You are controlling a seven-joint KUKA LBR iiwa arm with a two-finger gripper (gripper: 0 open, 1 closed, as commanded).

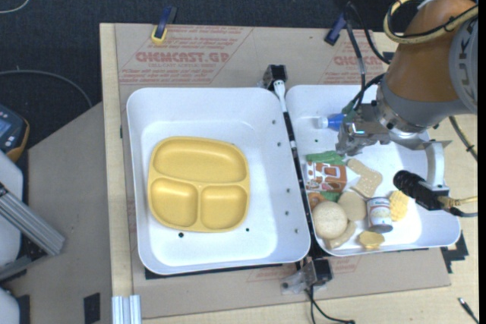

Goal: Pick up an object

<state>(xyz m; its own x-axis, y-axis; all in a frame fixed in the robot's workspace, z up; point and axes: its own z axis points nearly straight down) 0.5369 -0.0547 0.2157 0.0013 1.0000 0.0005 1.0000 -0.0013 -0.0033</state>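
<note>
The end effector (pixel 354 134) hovers just above the carton (pixel 328 177) in the right bin (pixel 425 235); its grip state can't be told. Nothing looks lifted yet.

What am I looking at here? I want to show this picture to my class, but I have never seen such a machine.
This is a robot arm, grey and orange, reaching in from the right. One camera above the bench looks down at a slant. The bench bears two shallow white bins. The left bin holds a yellow divided plate. The right bin holds a heap of small toy foods, among them a small can. The arm's hand hangs over that heap's upper edge. I see nothing between its fingers, so it appears to hold nothing.
</note>
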